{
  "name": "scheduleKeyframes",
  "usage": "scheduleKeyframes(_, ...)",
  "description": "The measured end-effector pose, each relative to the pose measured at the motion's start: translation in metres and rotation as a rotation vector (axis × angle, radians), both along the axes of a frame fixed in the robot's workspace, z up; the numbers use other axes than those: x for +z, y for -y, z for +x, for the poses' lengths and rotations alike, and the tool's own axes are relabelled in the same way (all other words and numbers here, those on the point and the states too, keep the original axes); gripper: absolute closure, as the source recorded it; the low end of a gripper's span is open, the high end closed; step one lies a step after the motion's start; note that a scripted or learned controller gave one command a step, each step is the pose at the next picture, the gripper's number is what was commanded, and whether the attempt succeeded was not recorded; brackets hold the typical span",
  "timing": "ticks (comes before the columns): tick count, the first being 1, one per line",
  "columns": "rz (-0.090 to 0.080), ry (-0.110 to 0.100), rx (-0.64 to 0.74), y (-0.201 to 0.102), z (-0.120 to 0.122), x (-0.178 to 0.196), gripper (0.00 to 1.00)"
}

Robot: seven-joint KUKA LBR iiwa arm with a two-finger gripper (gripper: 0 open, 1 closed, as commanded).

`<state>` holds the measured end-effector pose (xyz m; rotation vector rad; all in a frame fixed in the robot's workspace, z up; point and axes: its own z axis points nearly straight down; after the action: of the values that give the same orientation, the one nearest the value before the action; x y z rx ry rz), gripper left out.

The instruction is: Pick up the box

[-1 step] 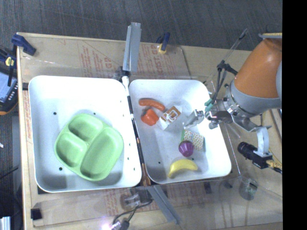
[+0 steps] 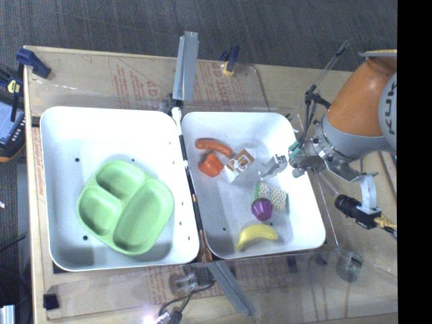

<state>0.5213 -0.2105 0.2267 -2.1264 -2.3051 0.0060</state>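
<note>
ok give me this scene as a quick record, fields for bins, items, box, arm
left bin: holds a green divided tray
right bin: holds the box, a sausage, an orange piece, a purple item, a patterned packet, a banana
box: small, white with orange print, lying near the bin's middle, beside the orange piece
end effector: low over the right bin, right of the box, not on it
arm: reaching in from the right edge
</note>
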Motion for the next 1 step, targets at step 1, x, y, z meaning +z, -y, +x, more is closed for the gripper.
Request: scheduleKeyframes(1,0.0,0.001,0.045,-0.0013,0.0018,-0.019,0.0)
